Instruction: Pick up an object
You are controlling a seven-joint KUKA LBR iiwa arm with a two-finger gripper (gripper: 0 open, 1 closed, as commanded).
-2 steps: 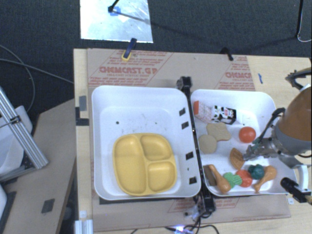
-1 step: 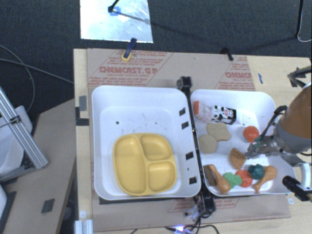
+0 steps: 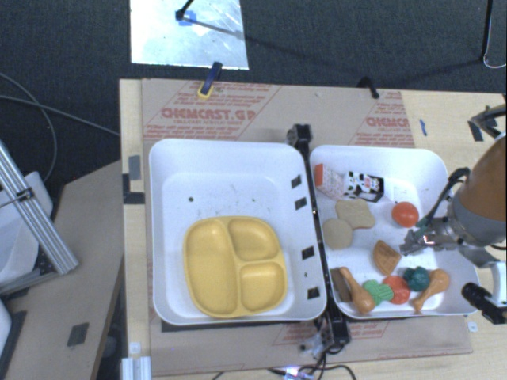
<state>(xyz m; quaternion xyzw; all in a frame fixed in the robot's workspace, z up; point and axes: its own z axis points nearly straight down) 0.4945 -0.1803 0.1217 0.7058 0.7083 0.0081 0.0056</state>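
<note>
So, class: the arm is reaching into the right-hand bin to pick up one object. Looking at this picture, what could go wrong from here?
1. The tool hangs amid close-packed toy food: the waffle piece, teal item and drumstick crowd together, so it may catch two or knock one aside.
2. The orange ball is round and could roll away if nudged.
3. The drumstick lies by the right bin's wall, leaving little room.

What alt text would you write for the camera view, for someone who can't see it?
A grey robot arm reaches from the right, its gripper over a white right bin of toy food: milk carton, orange ball, drumstick. The left bin holds a yellow divided tray.
</note>
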